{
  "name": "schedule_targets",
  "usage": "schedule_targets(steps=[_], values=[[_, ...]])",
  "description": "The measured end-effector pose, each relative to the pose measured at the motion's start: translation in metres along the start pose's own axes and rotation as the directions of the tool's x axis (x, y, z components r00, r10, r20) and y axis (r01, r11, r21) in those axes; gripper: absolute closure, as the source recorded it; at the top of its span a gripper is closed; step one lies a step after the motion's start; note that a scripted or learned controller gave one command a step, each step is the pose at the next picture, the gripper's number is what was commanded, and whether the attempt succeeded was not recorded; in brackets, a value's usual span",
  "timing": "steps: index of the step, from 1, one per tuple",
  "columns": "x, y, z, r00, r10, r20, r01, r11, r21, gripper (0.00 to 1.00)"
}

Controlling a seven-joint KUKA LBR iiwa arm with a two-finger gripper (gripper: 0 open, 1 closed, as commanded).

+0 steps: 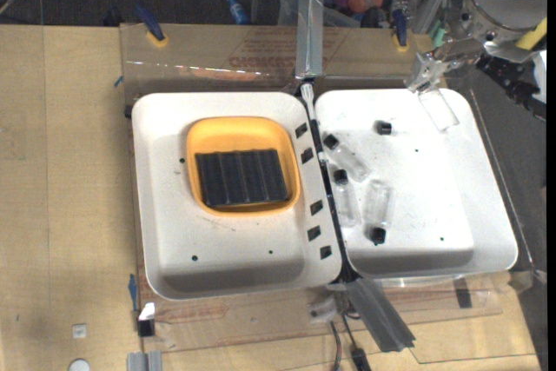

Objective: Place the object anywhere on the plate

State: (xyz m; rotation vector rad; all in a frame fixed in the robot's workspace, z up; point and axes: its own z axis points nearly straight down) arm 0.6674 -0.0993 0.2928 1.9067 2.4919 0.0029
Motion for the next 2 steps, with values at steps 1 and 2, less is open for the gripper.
schedule_targets(steps=[1,2], values=[[-0.034,-0.009,-0.027,0.951,-0.309,0.001,0.309,0.951,-0.002,1.00],[-0.073,-0.019,-0.045,0.891,-0.455,0.003,0.455,0.891,-0.002,1.00]])
